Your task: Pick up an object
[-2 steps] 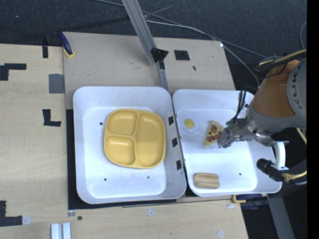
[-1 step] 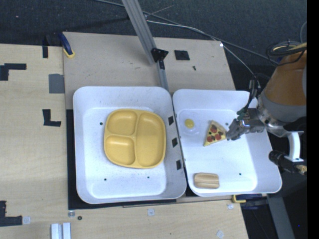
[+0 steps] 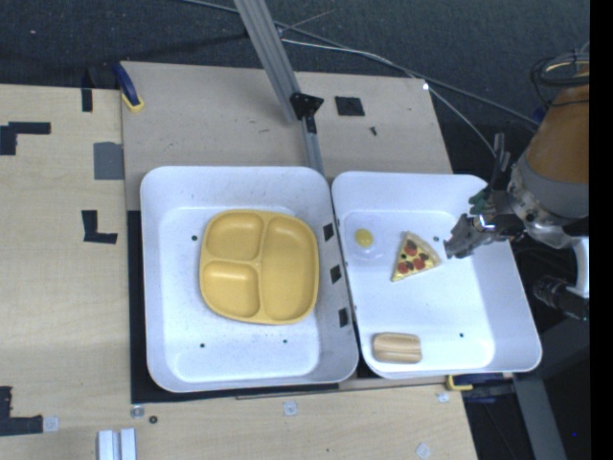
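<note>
Hovering over the right bin (image 3: 498, 286), the gripper (image 3: 460, 241) sits just right of the pizza slice (image 3: 414, 257), its dark fingers too blurred to tell apart from together, with nothing visibly between them. A small yellow piece (image 3: 363, 239) and a bread roll (image 3: 397, 347) share that bin; a yellow divided plate (image 3: 259, 265) lies in the left bin (image 3: 168, 286).

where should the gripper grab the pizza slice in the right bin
Probably across the two straight sides of the pizza slice, near its wider crust end, coming straight down. It lies flat on the right bin floor, so only its edges offer a hold. The gripper sits just to its right.
</note>
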Robot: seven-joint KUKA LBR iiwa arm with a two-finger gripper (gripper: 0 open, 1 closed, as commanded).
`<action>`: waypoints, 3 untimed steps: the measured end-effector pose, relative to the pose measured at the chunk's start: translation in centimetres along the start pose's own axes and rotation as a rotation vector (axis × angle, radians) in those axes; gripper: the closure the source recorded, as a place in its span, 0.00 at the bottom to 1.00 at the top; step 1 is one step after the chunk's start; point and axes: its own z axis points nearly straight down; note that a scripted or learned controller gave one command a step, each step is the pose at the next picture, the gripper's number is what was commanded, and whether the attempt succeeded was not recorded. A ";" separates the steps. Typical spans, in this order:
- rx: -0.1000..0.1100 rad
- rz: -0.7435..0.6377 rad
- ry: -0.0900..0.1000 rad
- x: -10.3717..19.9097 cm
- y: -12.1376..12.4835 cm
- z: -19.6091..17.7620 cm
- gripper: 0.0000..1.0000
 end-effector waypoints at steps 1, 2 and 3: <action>0.006 -0.004 0.001 5.6 1.5 1.6 1.00; 0.006 -0.003 0.001 9.9 2.2 2.2 1.00; 0.004 -0.005 0.002 15.1 3.5 1.5 1.00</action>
